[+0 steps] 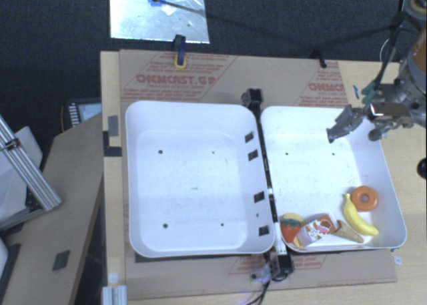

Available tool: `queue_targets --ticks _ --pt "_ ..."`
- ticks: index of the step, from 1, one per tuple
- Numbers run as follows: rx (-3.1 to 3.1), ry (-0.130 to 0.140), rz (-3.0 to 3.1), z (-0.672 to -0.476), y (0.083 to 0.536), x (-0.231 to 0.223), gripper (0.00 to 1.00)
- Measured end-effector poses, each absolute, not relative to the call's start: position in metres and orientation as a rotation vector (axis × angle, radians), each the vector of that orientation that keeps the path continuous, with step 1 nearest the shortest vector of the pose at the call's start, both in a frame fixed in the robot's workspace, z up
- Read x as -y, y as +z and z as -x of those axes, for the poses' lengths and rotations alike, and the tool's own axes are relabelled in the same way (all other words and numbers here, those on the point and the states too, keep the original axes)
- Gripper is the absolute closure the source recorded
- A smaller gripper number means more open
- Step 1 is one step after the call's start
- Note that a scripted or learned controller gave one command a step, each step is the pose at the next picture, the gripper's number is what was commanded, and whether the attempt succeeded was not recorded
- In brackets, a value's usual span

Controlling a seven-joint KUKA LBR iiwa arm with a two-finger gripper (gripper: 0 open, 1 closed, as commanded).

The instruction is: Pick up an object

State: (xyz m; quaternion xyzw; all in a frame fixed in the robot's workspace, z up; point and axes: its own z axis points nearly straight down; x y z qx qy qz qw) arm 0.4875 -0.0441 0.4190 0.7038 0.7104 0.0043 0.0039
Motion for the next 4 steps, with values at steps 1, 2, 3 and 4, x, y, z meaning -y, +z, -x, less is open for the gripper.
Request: queue_targets --ticks 1,2,3,4 --pt "-2.228 0.01 -2.208 -0.487 0.467 -0.004 0.0" --pt "-2.235 0.011 -2.204 -0.487 0.508 -0.093 0.0" --pt "-2.233 0.011 -2.208 -0.486 0.537 -0.164 0.0" --pt "-2.232 0.005 -2.211 -0.486 0.535 -0.216 0.0"
